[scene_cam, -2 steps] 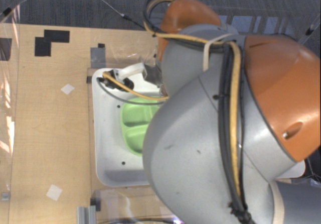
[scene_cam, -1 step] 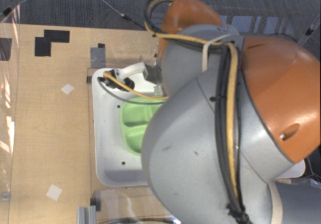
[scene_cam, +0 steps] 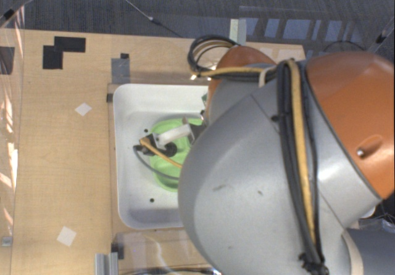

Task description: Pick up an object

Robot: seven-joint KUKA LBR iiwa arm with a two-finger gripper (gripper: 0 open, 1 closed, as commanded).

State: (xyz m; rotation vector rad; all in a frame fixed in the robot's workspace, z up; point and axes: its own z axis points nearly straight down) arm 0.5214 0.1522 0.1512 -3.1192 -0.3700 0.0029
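Green plastic, a bowl-like thing (scene_cam: pixel 165 163), sits in the white bin (scene_cam: pixel 133 144) near the bin's middle, partly under the arm (scene_cam: pixel 271 169). We see only its left part; the right is covered by the grey arm body, so its full shape and long axis are hard to call. On top of it lies a small white piece (scene_cam: pixel 170 136) running left-low to right-high, and a tan strip (scene_cam: pixel 162 151) running from upper left down to the right. Dark wire-like bits (scene_cam: pixel 143 149) stick out at the bowl's left edge; we can't make out what they are.

The hand is somewhere around that clutter, but we cannot tell where it ends, or whether it is released or clenched.

The arm fills the right half, orange band (scene_cam: pixel 361 126) at far right, black cables (scene_cam: pixel 296 163) running down it. The wooden desk (scene_cam: pixel 62 163) shows at left with black marks (scene_cam: pixel 62 50). The second bin is hidden by the arm.
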